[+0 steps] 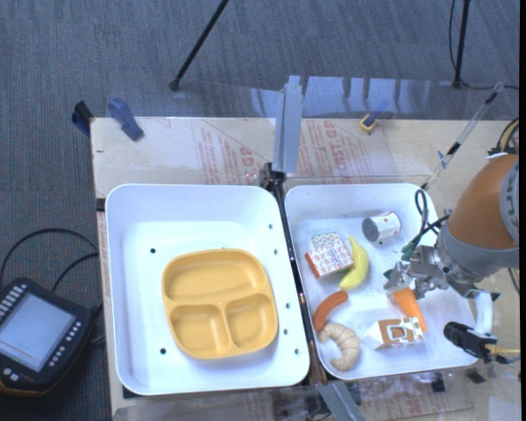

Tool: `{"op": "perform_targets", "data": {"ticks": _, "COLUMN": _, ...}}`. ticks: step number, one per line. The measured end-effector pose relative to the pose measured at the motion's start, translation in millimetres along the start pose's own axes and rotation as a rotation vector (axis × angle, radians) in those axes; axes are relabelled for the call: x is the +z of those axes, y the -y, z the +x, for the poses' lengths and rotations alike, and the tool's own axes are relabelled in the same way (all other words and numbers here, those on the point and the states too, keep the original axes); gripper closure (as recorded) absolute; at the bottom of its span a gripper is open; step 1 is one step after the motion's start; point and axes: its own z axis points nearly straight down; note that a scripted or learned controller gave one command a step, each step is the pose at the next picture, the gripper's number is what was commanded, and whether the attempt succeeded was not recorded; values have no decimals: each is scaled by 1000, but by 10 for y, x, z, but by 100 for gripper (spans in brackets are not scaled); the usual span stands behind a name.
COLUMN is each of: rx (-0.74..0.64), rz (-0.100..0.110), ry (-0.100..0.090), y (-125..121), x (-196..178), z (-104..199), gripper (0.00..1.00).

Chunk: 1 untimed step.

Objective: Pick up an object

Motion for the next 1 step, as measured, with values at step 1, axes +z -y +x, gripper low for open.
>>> {"op": "perform_targets", "data": {"ticks": 1, "rx": -158, "rz": -6, "ry": 2, "y": 63, "x": -714, "z": -105, "gripper": 100}}
